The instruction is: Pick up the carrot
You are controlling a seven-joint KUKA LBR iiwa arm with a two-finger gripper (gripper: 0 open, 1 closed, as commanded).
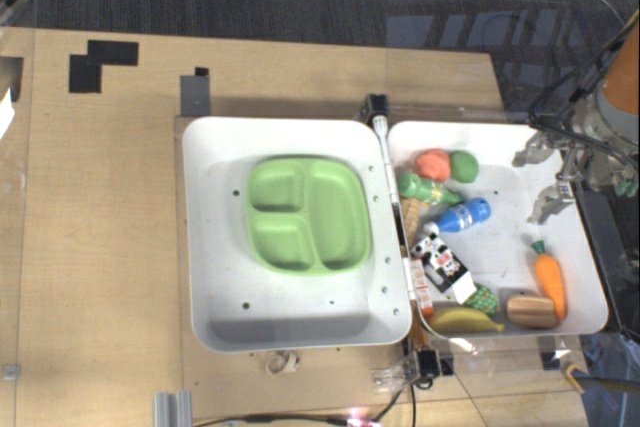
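The carrot (pixel 549 281), orange with a small green top, lies in the right bin (pixel 500 245) near its right wall, pointing toward the front. My gripper (pixel 539 180) hovers over the back right part of that bin, a little behind the carrot and apart from it. Its two fingers stand spread and open, with nothing between them.
A brown bun (pixel 531 311), a banana (pixel 465 320) and a small green item (pixel 484 299) lie in front of and left of the carrot. A blue bottle (pixel 466 214), a red ball (pixel 433 164) and a green ball (pixel 463 165) sit further left. The left bin holds a green divided plate (pixel 305 215).
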